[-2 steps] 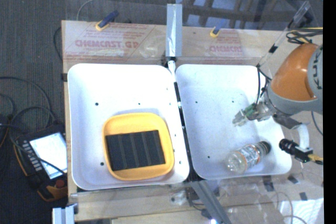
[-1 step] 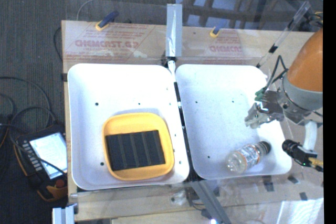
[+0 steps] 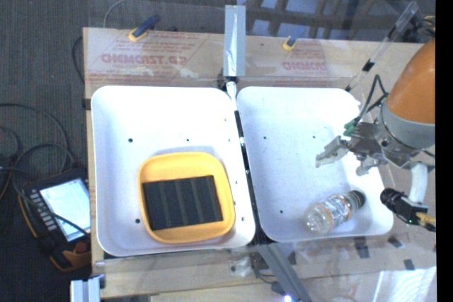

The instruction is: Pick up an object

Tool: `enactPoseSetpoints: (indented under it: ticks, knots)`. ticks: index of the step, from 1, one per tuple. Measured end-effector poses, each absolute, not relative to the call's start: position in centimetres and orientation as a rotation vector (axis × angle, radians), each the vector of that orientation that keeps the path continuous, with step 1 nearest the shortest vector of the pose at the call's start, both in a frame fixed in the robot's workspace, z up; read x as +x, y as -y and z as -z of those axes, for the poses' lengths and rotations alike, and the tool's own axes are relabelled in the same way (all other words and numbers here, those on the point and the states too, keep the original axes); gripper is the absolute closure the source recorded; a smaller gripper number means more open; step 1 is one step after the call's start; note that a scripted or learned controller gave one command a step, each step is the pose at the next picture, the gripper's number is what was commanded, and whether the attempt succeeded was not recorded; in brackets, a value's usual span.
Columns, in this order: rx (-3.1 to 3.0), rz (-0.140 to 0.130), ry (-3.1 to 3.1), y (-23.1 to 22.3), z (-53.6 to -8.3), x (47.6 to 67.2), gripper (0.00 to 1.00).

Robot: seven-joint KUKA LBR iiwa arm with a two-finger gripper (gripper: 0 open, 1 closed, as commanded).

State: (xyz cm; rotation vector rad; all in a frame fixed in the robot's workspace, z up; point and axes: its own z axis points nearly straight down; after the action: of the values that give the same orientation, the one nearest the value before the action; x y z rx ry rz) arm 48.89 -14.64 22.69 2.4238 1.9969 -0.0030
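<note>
Bottle point(image 3: 333, 211) lies on its side in the right bin point(image 3: 283, 124), near that bin's front edge, cap toward the arm. Left of the right bin, the left bin point(image 3: 120, 117) holds a yellow tray point(image 3: 186, 198). Above the bottle and apart from it, the tool point(image 3: 349, 156) hangs over the right bin, fingers spread with nothing between them.

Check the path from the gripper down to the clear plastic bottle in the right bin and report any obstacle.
Nothing visible blocks it. The gripper sits above the right bin, and the bottle lies on its side just below it near the front wall, with bare white floor between them.
</note>
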Motion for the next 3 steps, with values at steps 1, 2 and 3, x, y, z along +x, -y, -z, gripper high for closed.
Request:
enactPoseSetpoints:
  ticks: [1,2,3]
  knots:
    - [2.154,0.004,-2.283,19.3,-25.4,48.4,0.00]
    - [2.154,0.005,-2.283,19.3,-25.4,48.4,0.00]
    - [2.263,0.004,-2.182,22.3,-15.1,48.3,0.00]
